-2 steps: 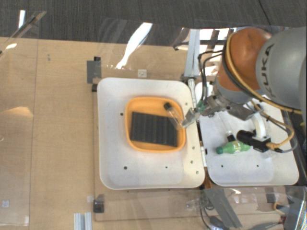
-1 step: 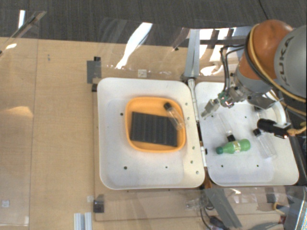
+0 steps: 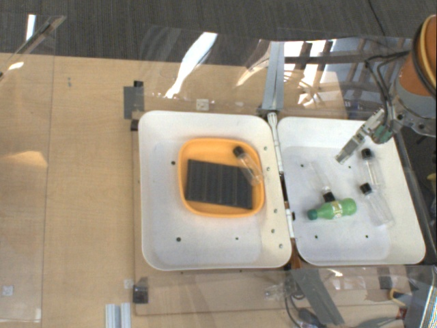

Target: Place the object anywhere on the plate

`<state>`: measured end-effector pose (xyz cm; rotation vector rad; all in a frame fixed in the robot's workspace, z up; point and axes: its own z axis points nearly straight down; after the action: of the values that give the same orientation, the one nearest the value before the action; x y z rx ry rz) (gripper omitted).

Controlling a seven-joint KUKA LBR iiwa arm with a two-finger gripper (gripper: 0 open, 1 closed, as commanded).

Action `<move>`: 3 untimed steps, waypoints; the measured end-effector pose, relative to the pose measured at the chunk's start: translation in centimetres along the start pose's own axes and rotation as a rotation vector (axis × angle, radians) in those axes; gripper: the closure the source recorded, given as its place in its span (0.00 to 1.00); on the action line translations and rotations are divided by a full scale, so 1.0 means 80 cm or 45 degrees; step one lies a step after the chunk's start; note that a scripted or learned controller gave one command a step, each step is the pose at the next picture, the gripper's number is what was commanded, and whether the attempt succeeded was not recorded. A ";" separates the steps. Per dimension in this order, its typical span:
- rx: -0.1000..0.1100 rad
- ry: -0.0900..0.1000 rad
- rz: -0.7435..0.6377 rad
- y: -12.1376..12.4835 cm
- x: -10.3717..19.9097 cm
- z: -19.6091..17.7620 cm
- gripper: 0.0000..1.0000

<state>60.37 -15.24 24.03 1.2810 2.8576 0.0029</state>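
Clear tube (image 3: 247, 164) on orange plate (image 3: 188, 154); green bottle (image 3: 332, 210) right bin (image 3: 410, 241).

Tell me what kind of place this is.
Likely a robot lab test bench: two white bins side by side on a wooden bench, clear guard panels around them, and a gripper reaching in over the right bin.

two white bins (image 3: 205, 251), one orange plate (image 3: 188, 207), one green bottle (image 3: 332, 210)

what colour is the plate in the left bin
Orange, with a dark ribbed square at its centre; the plate shows in the camera view.
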 end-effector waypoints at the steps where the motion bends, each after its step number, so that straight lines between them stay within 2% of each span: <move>1: -0.009 -0.008 -0.004 0.004 0.000 -0.015 1.00; 2: 0.001 0.004 -0.128 -0.068 0.070 0.042 1.00; 3: 0.001 0.007 -0.148 -0.053 0.158 0.121 1.00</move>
<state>48.88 -8.64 14.19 1.1146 2.9320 0.0040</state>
